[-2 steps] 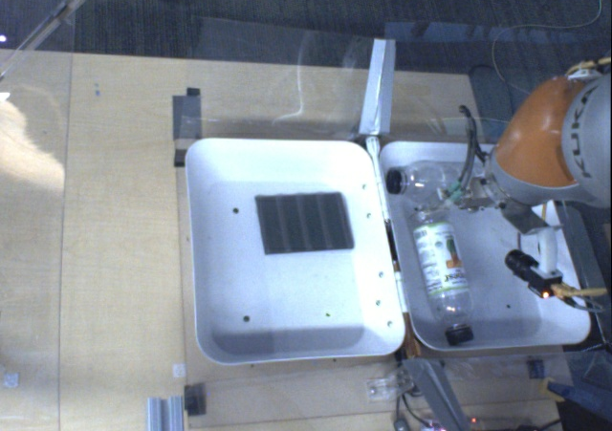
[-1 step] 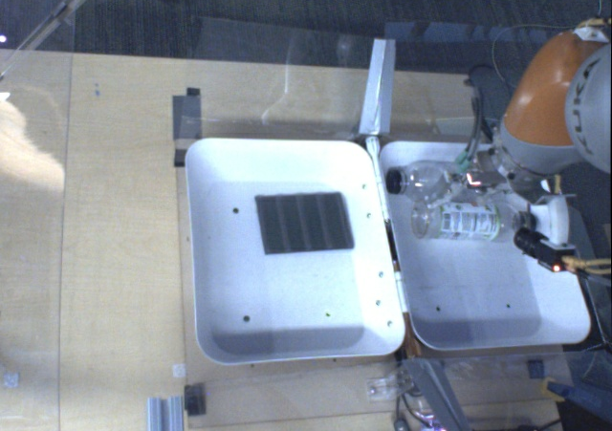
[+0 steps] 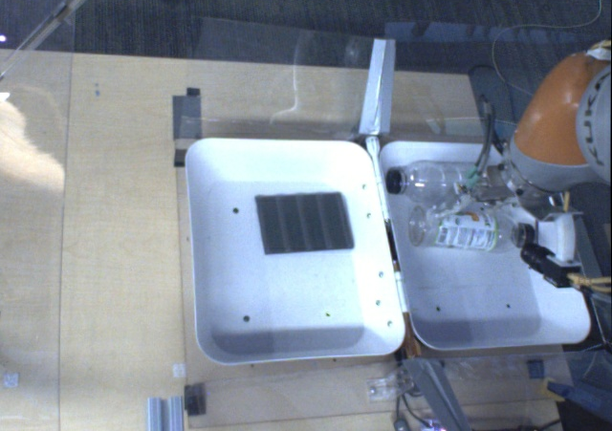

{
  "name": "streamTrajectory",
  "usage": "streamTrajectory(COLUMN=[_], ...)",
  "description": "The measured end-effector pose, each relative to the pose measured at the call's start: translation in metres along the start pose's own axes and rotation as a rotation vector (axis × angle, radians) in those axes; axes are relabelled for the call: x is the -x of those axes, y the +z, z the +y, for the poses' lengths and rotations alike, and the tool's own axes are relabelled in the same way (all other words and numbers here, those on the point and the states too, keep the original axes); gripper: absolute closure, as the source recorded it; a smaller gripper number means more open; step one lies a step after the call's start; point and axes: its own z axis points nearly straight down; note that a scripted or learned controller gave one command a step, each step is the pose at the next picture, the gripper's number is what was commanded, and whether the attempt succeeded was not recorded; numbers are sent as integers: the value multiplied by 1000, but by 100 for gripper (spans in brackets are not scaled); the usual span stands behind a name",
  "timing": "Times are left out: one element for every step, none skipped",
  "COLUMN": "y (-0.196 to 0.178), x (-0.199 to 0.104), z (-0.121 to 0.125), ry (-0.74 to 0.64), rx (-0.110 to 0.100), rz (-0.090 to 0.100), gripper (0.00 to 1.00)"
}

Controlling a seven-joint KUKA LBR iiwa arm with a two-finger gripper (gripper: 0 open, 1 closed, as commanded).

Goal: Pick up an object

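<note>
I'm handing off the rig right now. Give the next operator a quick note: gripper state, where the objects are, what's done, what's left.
Gripper: over the right bin, down among the bottles; I cannot tell its finger state from this view.
Objects: two clear plastic bottles in the right bin's upper half, one with a dark cap near the divider, one with a label just below it. A dark ridged mat lies flat in the left bin.
Done: arm has reached the bottles.
Left: no grasp confirmed, nothing lifted; the pick is not yet done.
</note>
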Motion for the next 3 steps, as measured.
streamTrajectory(y=[29,60,46], x=[-14,39,39], z=[0,-33,-28], ry=[-44,-225,-226], rx=[-20,-17,-6], rz=[6,6,2], gripper=[0,0,100])
